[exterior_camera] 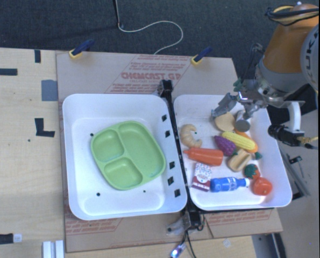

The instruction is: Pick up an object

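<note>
The right bin point(272, 200) holds several toy foods: a tan croissant point(190, 135), an orange carrot point(204, 155), a purple piece point(223, 144), a yellow corn cob point(239, 141), a blue bottle point(228, 184), a red-and-white carton point(201, 176) and a red tomato point(262, 186). My gripper point(230, 117) hangs over the bin's far part, open, its fingers spread to either side of a tan rounded piece point(223, 123). One fingertip point(242, 125) sits just above the corn cob. Nothing is held between the fingers.
The left bin point(73, 144) holds a green divided plate point(128, 155). A black divider point(173, 144) runs between the bins. A bread-like piece point(237, 160) and a small green-topped fruit point(250, 170) lie near the right bin's wall. The arm's grey and orange body point(289, 47) stands at the right.
</note>
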`<state>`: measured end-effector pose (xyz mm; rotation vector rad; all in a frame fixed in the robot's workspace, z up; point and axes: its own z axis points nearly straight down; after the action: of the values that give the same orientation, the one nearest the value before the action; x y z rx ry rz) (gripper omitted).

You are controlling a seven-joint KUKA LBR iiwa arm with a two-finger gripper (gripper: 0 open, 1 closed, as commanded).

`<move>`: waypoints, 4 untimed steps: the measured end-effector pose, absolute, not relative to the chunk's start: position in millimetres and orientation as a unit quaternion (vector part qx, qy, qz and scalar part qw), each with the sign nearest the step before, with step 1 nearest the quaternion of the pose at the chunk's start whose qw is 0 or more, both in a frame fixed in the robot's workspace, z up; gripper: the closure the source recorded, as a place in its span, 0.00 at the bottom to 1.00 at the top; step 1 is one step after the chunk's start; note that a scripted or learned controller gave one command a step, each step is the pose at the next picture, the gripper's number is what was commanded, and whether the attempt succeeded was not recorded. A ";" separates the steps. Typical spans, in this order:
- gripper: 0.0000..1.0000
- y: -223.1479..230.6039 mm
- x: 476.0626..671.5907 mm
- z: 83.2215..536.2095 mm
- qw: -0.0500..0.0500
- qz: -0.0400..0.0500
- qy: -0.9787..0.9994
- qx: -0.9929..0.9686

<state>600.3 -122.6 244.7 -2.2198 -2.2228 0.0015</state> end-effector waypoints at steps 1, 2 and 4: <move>0.00 -99.7 516.0 87.7 0.010 0.006 -0.707 -0.707; 0.00 -33.2 525.5 142.9 0.002 0.000 -0.708 -0.707; 1.00 -18.8 528.4 144.9 0.018 -0.009 -0.717 -0.697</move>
<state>528.4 -18.8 144.9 -2.1652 -2.2272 -0.0284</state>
